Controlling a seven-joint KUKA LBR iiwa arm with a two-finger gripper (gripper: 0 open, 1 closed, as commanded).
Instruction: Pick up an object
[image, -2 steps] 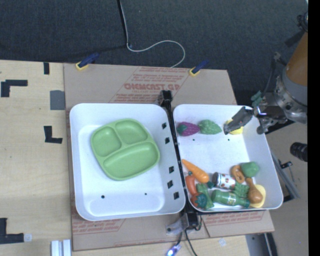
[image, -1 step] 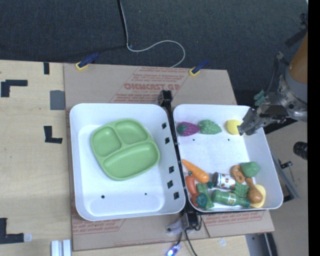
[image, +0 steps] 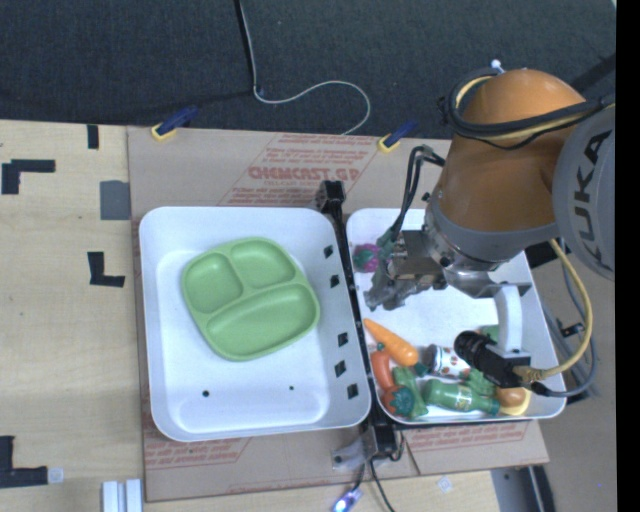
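Gripper (image: 385, 290) low over right bin (image: 440, 310), finger state: cannot tell. Carrot (image: 392, 343) nearest: light, rigid, likely smooth toy; judged best pinched across mid-body.

Robot lab: KUKA arm (image: 510, 150), bins (image: 170, 330), taped bench (image: 60, 300).

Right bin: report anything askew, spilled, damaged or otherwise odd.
Nothing looks spilled or damaged. The toys, including the carrot and green bottle, lie jumbled in the right bin's near corner, all inside its walls. The gripper hangs above the bin floor beside them.
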